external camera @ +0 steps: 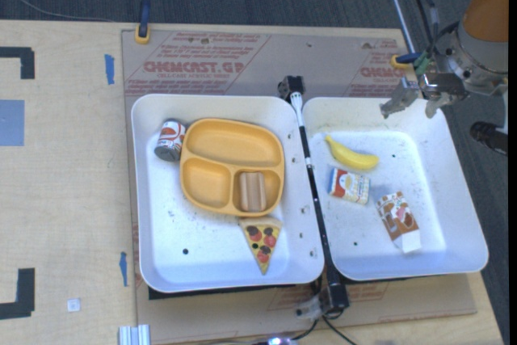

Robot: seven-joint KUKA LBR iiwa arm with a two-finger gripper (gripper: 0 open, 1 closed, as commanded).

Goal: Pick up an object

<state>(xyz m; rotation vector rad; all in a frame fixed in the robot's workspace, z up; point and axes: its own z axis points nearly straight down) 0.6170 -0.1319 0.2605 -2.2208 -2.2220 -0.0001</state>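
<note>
My gripper (413, 107) hangs over the far edge of the right bin (452, 198), open, with nothing between its fingers. In that bin lie a yellow banana (352, 154), a small red and white carton (349, 185) just below it, and a brown and white carton (398, 220) further to the front right. The banana is to the lower left of the gripper, well apart from it.
The left bin (153, 238) holds a yellow divided tray (230, 153) with a brown sausage (252, 191) in one compartment, a tipped can (170, 140) at its left, and a toy pizza slice (262, 242) in front. A black clamp (291, 86) sits between the bins.
</note>
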